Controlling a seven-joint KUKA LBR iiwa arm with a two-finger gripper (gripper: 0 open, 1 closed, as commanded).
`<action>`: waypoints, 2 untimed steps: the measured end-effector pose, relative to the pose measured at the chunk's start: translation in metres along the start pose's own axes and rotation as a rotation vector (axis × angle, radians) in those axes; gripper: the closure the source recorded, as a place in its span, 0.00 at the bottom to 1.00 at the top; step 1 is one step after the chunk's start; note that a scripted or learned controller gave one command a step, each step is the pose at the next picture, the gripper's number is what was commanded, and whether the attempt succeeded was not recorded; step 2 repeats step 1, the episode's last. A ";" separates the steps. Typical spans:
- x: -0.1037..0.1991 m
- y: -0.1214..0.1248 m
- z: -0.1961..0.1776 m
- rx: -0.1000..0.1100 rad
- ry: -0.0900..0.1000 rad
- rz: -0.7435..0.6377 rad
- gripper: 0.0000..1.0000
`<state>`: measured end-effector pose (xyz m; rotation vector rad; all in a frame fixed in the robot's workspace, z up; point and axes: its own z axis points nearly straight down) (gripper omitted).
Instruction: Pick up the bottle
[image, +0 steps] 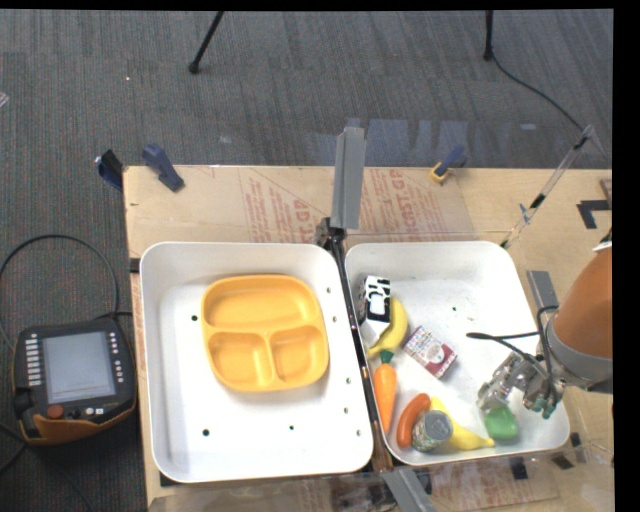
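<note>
A small green object, which looks like the bottle, lies in the near right corner of the right bin. My gripper hangs low over that corner, just above and behind the green object. I cannot tell whether it touches it. The grey arm with its orange band comes in from the right edge.
The right bin also holds a black-and-white pack, a banana, a carrot, a pink box, a red sausage, a can and a yellow piece. A yellow divided plate sits in the left bin.
</note>
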<state>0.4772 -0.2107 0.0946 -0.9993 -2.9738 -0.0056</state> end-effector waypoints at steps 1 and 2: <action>0.046 0.060 -0.095 0.002 -0.003 -0.244 1.00; 0.046 0.060 -0.095 0.002 -0.003 -0.244 1.00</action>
